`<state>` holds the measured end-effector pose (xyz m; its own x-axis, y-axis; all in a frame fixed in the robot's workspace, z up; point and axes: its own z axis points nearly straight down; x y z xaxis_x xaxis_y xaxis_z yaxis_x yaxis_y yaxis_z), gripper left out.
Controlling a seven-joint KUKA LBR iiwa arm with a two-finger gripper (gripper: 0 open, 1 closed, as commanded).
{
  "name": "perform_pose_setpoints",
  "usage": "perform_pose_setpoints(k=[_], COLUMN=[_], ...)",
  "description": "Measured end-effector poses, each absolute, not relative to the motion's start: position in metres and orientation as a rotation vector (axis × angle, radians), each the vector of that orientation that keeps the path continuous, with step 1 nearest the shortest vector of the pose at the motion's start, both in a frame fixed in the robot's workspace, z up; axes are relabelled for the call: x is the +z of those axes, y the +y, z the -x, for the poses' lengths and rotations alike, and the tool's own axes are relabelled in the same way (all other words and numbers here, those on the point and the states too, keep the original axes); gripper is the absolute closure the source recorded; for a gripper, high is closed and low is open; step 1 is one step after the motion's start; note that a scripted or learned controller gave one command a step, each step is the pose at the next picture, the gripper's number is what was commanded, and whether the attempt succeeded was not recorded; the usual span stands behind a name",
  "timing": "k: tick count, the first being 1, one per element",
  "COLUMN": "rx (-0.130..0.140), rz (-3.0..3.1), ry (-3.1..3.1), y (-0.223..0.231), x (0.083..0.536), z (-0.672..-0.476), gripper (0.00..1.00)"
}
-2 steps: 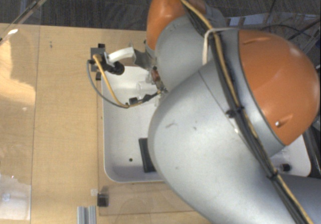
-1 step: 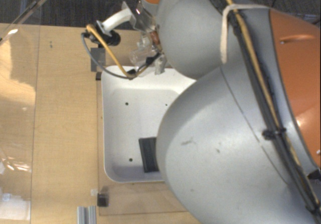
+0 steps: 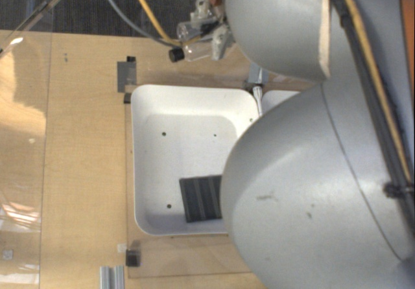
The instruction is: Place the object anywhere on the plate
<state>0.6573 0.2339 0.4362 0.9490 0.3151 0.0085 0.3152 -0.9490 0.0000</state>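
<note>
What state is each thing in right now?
Left bin: upright on the bench, holding a dark ribbed pad.
Pad: lying flat near the bin's front wall, partly hidden by the arm.
Arm: reaching over the bins.
End effector: raised beyond the bin's far rim.

Dark ribbed rectangular object (image 3: 200, 198) flat on the left bin's floor (image 3: 175, 151), partly hidden.

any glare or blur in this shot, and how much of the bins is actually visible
Camera view: the big grey arm sits close to the lens, looks soft, and hides the right white bin save a corner; the left shallow white bin is evenly lit and sharp, with a dark ribbed rectangular pad inside; pale reflections streak the clear sheet over the wooden bench at left.
</note>
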Motion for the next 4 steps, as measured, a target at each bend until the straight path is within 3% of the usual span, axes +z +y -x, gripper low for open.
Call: perform_pose_setpoints(k=[1,2,3,4], rx=[-0.004,0.001,-0.010,-0.007], rz=[3.125,2.939,3.093,3.124], ry=[-0.315,-1.113,-0.547,-0.316], y=[0.233,0.235,0.226,0.234], x=[0.315,0.392,0.409,0.363], z=[-0.652,-0.660,-0.658,-0.659], gripper=[1.00,1.00,1.00,1.00])
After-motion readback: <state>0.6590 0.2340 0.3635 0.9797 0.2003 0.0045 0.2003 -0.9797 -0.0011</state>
